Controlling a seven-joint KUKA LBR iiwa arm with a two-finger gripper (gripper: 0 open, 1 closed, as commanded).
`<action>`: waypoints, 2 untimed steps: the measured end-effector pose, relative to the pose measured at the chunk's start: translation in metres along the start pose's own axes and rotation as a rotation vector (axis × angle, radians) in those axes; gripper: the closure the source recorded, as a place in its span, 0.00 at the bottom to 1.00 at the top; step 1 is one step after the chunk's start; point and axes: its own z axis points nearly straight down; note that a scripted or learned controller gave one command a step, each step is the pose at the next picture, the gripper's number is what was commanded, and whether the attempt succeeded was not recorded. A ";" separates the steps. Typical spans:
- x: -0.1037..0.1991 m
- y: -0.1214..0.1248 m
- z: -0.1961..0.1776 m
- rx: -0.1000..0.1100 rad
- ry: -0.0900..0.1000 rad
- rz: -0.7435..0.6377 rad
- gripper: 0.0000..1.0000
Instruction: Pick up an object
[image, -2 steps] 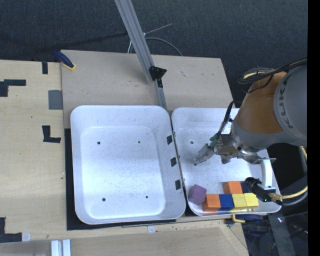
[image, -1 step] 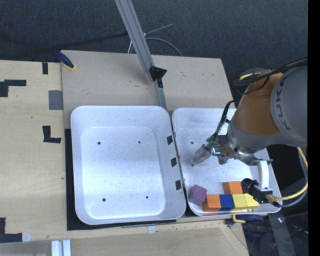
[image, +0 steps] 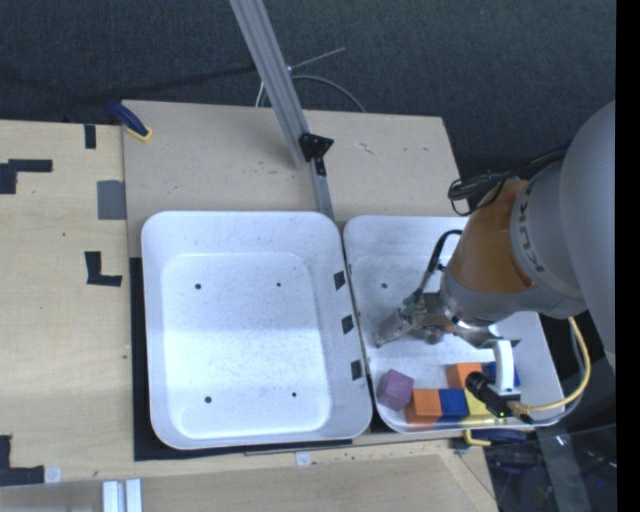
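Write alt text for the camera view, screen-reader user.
A grey robot arm with an orange band reaches from the right, its hand low over the right white bin. At that bin's near edge lie a purple block, an orange block and a blue block; the left white bin sits alongside.

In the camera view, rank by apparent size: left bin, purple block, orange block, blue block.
1. Left bin, by far the largest.
2. Purple block.
3. Orange block.
4. Blue block, partly hidden by the arm.
The three blocks look close in size, so their order is unsure.
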 end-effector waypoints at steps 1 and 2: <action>0.002 0.009 0.001 -0.007 0.001 -0.002 0.00; 0.028 -0.023 -0.104 -0.013 0.001 -0.004 0.00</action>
